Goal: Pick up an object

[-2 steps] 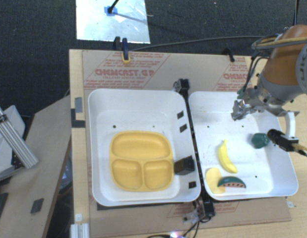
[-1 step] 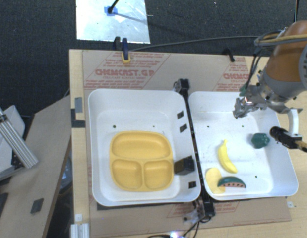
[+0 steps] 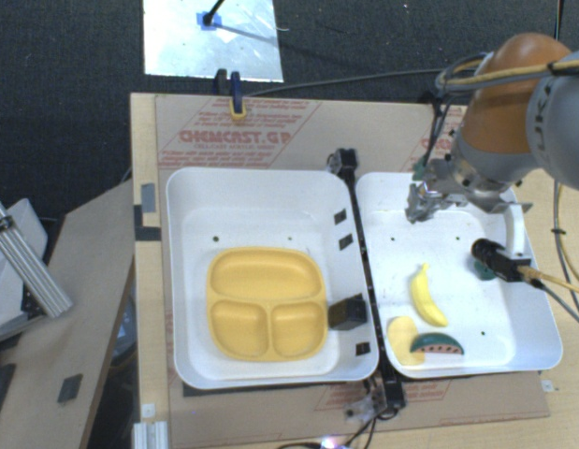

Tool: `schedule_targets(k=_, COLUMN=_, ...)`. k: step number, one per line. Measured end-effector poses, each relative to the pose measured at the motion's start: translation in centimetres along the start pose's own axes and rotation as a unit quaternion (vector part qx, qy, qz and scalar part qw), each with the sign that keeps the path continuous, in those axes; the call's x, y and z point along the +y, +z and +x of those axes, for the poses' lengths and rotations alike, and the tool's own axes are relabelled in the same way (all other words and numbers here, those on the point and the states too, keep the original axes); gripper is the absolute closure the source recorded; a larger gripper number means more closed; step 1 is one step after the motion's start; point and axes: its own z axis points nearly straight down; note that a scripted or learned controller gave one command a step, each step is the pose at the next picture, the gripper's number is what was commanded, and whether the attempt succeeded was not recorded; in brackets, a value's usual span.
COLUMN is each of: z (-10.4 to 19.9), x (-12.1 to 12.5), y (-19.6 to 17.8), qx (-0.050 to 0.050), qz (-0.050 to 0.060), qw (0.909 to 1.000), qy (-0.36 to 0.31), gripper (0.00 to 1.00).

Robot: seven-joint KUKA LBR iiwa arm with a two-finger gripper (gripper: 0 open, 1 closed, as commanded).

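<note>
Claw [image 3: 418, 210] low over the far-left corner of the right bin [image 3: 518, 330], above bare white floor, nothing under it. Too small and too foreshortened here to tell if it is open or closed; nothing visibly gripped. Arm [image 3: 509, 110] leans in from the right and covers the bin's far-right corner.

Candidates for the pick, all in the right bin's near half:
- banana [image 3: 427, 296], lying flat, long axis running roughly away from the camera, free floor on both sides.
- yellow lump [image 3: 399, 330], hard against the bin's left wall near the front corner.
- melon slice [image 3: 438, 347], touching or overlapping the lump, close to the front wall.

Judgement: the banana is the easiest target. It lies apart from the walls, so a claw can straddle its narrow width. The lump and slice are crowded by each other and by the wall, which leaves little room for approach.

Claw is well apart from the banana, nearer the bin's far wall. A grasp has not begun.

Left bin [image 3: 261, 204] holds one yellow divided tray [image 3: 267, 303], flat, wide, poor for a two-finger pinch. Both bins sit side by side on the bench [image 3: 383, 120].
</note>
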Motion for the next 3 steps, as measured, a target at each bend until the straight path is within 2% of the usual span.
schedule_targets(k=1, z=4.7, x=0.2, y=-1.1, qx=0.0, qz=0.0, qw=1.0, qy=0.0, gripper=1.0)
schedule_targets(k=3, z=14.3, x=0.0, y=-0.2, qx=0.0, qz=0.001, qw=1.0, qy=0.0, gripper=1.0)
